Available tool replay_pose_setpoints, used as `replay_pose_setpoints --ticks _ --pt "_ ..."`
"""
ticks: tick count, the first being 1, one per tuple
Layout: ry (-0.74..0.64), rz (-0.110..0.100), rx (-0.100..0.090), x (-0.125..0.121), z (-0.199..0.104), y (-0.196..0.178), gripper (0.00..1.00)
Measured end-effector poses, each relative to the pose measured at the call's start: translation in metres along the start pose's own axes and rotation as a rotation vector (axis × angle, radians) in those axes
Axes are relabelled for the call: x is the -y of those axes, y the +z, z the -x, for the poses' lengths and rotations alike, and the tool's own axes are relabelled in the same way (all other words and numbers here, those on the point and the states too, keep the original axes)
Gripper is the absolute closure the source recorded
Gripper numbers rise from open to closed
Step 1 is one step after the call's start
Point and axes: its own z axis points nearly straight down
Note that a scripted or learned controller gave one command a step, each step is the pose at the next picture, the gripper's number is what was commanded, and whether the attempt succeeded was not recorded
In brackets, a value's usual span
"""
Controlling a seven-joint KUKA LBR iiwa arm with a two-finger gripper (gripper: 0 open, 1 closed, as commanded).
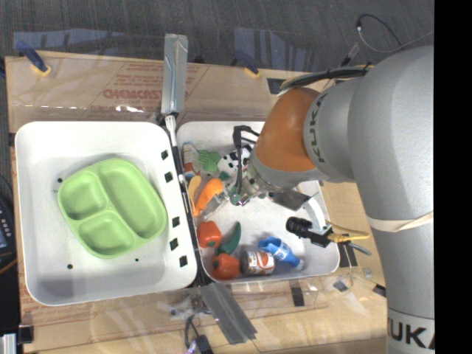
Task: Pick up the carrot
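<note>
Two shallow white bins sit side by side on the bench. The left white bin (37,198) carries a light green three-compartment plastic plate (110,206) near its middle. The right white bin (324,260) carries the small orange carrot (209,192) close to its left wall. Toward the near edge lie a red pepper-like toy (209,234), a dark green vegetable (231,238), a red tomato-like piece (225,265), a small labelled can (258,262) and a blue object (282,251). The two-finger gripper (237,195) hangs just right of the carrot; whether it is spread or pinched cannot be told.
</note>
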Motion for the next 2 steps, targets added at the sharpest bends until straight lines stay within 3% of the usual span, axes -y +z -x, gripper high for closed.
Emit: replay_pose_setpoints --ticks 1,2 --pt "0.015 -0.011 -0.005 -0.06 0.036 0.0 0.0" --pt "-0.153 -0.006 -0.006 -0.056 0.096 -0.074 0.0"
